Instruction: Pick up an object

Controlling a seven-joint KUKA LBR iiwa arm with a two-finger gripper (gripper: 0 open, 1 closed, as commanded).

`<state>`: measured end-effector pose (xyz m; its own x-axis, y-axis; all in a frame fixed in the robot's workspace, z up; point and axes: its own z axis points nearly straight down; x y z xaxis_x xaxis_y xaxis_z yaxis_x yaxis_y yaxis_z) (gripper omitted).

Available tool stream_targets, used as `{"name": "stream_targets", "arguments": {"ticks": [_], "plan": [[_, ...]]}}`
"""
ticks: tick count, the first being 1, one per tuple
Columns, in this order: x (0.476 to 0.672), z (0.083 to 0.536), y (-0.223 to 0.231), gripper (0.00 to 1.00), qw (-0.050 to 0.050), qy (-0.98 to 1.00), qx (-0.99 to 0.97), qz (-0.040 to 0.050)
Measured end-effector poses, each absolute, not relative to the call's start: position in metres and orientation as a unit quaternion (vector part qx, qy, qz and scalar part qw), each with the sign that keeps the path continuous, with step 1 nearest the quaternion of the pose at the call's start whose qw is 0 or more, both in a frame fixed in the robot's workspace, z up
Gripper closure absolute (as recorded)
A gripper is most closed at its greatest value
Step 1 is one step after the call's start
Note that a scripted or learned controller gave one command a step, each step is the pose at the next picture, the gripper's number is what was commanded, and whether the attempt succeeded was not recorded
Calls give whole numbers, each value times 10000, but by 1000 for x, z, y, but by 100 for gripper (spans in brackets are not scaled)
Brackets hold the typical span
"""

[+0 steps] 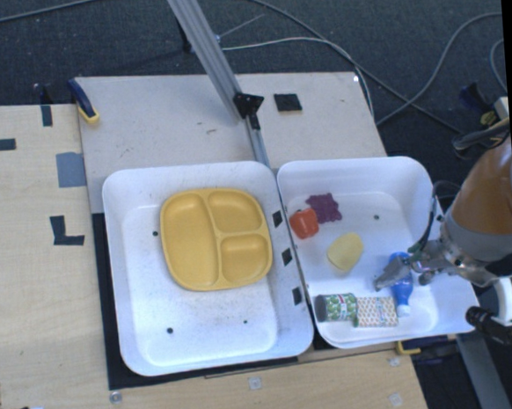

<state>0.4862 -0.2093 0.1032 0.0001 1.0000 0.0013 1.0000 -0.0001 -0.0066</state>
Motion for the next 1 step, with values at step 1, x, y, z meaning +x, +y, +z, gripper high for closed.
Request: {"name": "stream_targets", "arguments": {"ticks": [1], "plan": [[487, 87, -210, 0, -7, -7071, -7071, 3]]}}
